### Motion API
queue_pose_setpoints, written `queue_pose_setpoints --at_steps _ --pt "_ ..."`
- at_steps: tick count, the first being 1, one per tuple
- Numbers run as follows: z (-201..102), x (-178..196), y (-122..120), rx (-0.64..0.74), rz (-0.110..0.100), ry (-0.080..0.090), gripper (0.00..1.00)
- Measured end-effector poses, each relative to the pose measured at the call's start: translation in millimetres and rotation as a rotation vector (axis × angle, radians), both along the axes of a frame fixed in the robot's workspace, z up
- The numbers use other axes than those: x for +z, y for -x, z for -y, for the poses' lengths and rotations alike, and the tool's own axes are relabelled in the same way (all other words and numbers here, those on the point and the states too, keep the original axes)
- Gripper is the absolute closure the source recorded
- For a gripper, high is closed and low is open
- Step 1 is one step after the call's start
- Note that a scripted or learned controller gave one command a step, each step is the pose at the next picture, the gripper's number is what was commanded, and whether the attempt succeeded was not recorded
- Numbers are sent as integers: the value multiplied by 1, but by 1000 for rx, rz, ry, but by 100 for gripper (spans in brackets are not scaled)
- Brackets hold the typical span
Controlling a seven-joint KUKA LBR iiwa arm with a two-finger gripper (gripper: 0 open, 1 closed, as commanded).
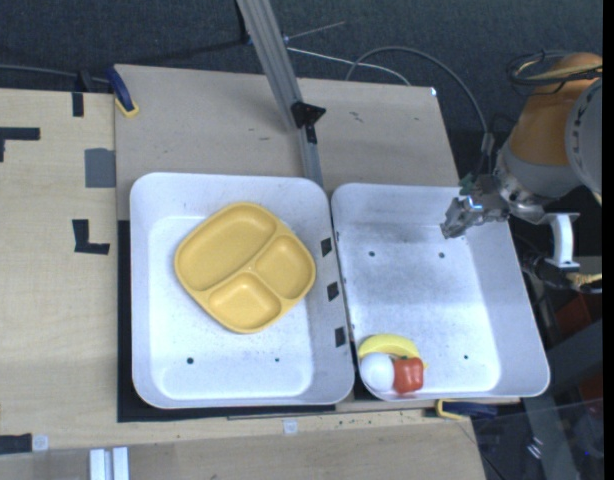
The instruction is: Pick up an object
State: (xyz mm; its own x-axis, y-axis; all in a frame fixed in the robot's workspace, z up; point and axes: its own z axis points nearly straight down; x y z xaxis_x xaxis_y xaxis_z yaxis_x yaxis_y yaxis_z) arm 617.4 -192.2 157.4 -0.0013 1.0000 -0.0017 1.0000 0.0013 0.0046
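Gripper (459, 218) at right bin's (507, 298) 1 o'clock, grasp state indeterminate; recommend descending squarely over the toy cluster (392, 366) at 7 o'clock.

You see a yellow divided plate (245, 266) in one white bin (152, 368), a yellow, white and red toy (391, 365) in the other.

Divided tray (245, 266) in the middle of the left bin (152, 268), small cluster of objects (392, 364), perhaps three, in the right bin's (487, 308) near left corner, gripper (455, 222) above its far right edge
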Motion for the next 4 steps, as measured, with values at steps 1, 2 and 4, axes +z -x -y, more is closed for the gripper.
queue_pose_setpoints --at_steps 1,2,4 --pt "-1 55 9 0 0 0 100" --pt "0 117 1 1 2 0 100" --pt "-109 89 -1 5 -7 -3 100"
